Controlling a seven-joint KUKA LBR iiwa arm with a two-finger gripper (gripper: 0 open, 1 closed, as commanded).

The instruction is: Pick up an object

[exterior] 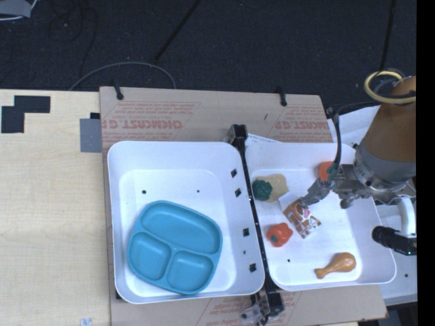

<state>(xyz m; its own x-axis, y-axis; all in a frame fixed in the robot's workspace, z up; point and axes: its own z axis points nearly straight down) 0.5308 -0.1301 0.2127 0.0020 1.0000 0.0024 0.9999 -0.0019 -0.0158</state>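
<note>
The right bin (380,267) holds several objects. A small brown and white snack packet (302,219) lies near its middle. A red pepper toy (279,234) sits left of the packet. Further back lies a tan and green lump (268,187). A tan drumstick toy (336,265) rests near the front wall. An orange thing (326,170) at the back is partly hidden by the arm. My gripper (314,195) reaches in from the right and hangs just above and right of the snack packet, its tip close to the packet's upper edge.
The left bin (129,161) carries a blue divided plate (175,246). A dark divider (248,209) runs between the bins. The grey and orange arm body (391,141) stands over the right bin's far right side. Cardboard lies under both bins.
</note>
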